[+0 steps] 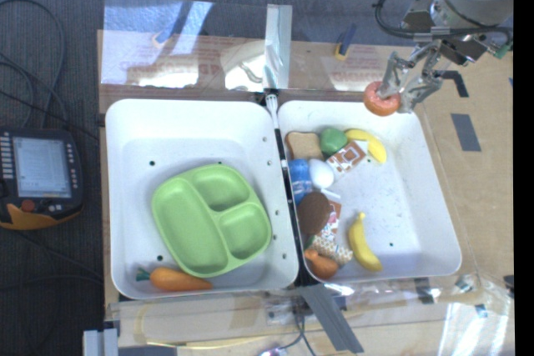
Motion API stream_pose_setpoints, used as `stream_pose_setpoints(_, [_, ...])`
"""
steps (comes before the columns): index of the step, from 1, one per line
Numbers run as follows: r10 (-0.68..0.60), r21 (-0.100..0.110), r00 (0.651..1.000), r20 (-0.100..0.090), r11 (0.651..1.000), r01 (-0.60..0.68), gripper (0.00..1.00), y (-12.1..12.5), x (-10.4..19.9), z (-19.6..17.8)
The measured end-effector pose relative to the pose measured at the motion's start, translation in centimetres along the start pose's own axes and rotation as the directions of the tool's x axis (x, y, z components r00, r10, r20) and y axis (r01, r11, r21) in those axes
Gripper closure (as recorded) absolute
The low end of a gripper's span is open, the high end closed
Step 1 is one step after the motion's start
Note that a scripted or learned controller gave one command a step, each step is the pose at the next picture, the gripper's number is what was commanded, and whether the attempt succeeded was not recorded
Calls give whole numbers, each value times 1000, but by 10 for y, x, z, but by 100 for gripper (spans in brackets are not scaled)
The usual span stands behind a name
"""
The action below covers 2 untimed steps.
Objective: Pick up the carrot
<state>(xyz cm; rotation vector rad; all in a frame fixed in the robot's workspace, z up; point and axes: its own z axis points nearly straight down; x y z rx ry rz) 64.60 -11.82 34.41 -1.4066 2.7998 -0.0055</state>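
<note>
Blue-grey carpet surrounds a brown bench carrying two shallow white bins, the left one (125,179) and the right one (434,204). Up at the right bin's far corner, the two-finger gripper (399,92) has its fingers closed around a small orange-pink ring-shaped toy (382,101), not the target! The orange carrot with a green stub (173,279) lies at the left bin's near edge, just beside the light-green divided plastic plate (213,218). Best play, I'd say: shed the ring, cross over, descend along the carrot's middle, fingers straddling it. Count: one carrot, one plate, two yellow bananas (364,242).
</note>
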Motion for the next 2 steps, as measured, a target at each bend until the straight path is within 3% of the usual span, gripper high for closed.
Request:
stream_pose_setpoints(1, [9, -11, 1000, -2, 1000, -9, 100, 1, -39, 45])
stream_pose_setpoints(2, [73, 1, 997, -2, 997, -73, 100, -27, 36, 4])
